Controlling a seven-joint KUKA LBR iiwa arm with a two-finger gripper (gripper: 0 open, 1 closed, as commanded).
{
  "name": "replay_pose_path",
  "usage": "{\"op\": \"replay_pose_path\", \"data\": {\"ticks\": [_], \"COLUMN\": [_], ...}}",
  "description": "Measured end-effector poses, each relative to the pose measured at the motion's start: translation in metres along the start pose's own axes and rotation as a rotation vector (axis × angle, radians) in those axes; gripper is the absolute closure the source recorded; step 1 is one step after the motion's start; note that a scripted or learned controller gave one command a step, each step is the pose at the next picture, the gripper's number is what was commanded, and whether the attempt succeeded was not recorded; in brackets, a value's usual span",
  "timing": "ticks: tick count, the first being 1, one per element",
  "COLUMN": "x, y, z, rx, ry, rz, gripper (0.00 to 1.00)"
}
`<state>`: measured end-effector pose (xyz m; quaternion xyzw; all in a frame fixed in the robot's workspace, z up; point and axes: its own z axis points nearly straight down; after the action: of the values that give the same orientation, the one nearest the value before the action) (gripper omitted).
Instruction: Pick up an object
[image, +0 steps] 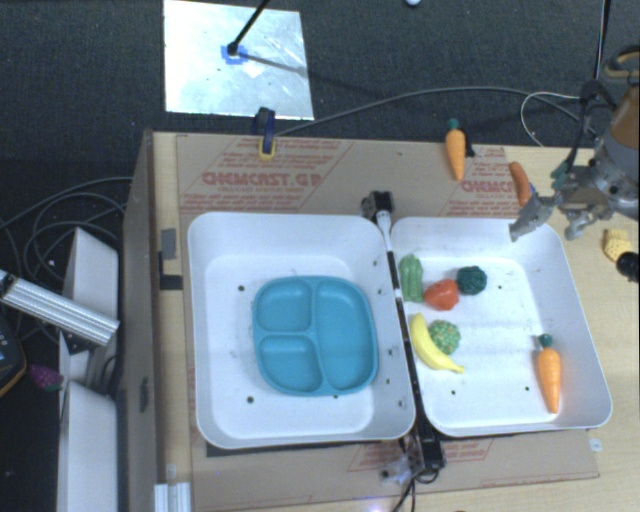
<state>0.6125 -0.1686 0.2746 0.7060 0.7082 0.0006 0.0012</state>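
My gripper (553, 225) hangs over the far right corner of the right bin (500, 415), open, with nothing between its fingers. In that bin lie a green vegetable (410, 277), a red tomato (441, 294), a dark green broccoli (471, 280), a yellow banana (432, 348) with a pale green broccoli (447, 335) against it, and an orange carrot (548, 372) near the right wall. All of them sit below and left of the gripper, apart from it.
The left bin (225, 300) holds a blue divided plate (315, 335). On the cardboard behind the bins lie a carrot (456, 150) and an orange piece (520, 182) close to the gripper. A yellow object (617, 243) sits on the bench at the right.
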Motion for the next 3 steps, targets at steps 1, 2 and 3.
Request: {"op": "replay_pose_path", "data": {"ticks": [1,2,3], "x": [0.011,0.051,0.048], "y": [0.003,0.049,-0.003], "z": [0.116,0.191,0.19], "rx": [0.005,0.003,0.001], "ry": [0.002,0.002,0.0], "rz": [0.001,-0.001,0.002], "gripper": [0.0,0.0,0.0]}}
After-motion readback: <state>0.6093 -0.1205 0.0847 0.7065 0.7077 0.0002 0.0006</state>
